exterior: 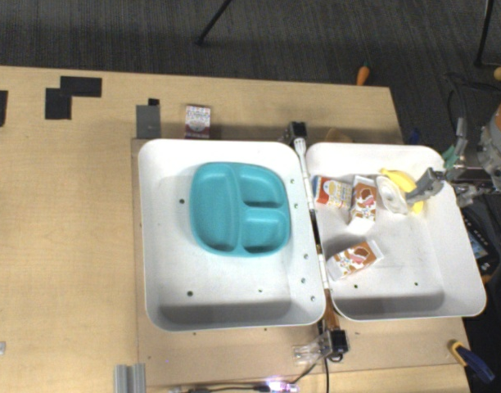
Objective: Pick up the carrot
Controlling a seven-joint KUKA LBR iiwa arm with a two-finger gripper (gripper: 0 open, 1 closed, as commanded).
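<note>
Though its grip cannot be told, the end effector (428,185) hangs beside a curved yellow item (397,178) in the right bin (447,295).

Two white bins (152,244) on a pale wood bench (62,236). At nine o'clock, a teal divided plate (238,209). At three o'clock, red-and-white printed packets (353,259), a yellow item (398,178) and a grey gripper (426,185)

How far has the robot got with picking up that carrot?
Nothing looks done yet. The gripper hangs over the right bin, beside a yellow item and some packets. Which item is the carrot is unclear to me. Grasping and lifting are left.
</note>
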